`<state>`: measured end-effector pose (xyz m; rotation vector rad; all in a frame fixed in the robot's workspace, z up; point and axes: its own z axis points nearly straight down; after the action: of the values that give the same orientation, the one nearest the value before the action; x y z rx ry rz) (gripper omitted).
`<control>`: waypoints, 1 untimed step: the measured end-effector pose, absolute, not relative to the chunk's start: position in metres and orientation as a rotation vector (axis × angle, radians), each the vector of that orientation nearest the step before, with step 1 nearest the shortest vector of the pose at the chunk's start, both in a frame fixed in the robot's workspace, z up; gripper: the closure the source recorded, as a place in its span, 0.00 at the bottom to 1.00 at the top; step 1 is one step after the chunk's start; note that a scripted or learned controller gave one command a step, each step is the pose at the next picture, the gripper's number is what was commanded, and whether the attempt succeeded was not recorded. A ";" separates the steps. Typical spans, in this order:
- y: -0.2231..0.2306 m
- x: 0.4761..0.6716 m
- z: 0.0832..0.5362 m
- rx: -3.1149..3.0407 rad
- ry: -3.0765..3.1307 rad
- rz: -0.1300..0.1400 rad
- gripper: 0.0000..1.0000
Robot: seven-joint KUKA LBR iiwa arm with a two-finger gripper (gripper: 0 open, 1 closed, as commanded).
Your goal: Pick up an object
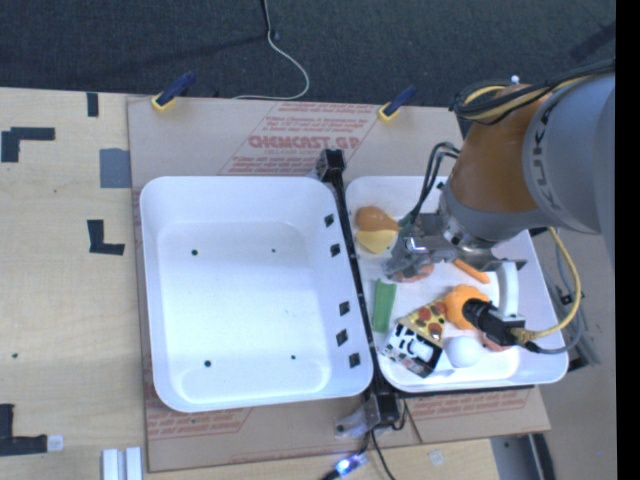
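The grey arm with its orange band point(495, 168) reaches in from the right edge of the counter and bends down over the right-hand shallow white bin point(540, 368). Its end effector point(412, 253) hangs low in the upper middle of that bin, a dark metallic cluster whose tips sit among the objects. Whether it is released or clenched cannot be told, because the wrist body covers the tips from above.

Just beside the end effector, toward the divider between the bins, lies a rounded yellow-and-tan plastic piece point(375, 228). Below it, a flat green rectangular block point(384, 304) rests along the bin's left wall. A thin orange stick-shaped object point(470, 268) lies just right of the end effector. Nearer the front edge sit a round orange ball-like object point(462, 303), a pizza-slice-shaped toy with red spots point(428, 318), a black-and-white patterned box point(412, 348) and a small white ball point(463, 351). A white cylindrical piece point(507, 288) stands near the bin's right wall.

The objects crowd the right bin, leaving narrow gaps between them and the walls. The left-hand shallow white bin point(170, 208) offers a broad bare floor. Both bins rest on a brown cardboard sheet point(290, 143) held by blue-and-yellow clamps point(172, 90) at the counter's far edge.
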<state>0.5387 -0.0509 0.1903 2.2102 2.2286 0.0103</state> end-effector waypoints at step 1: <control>-0.048 0.533 0.210 2.219 2.224 0.000 1.00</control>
<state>0.5327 -0.0479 0.2103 2.2193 2.2241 0.0003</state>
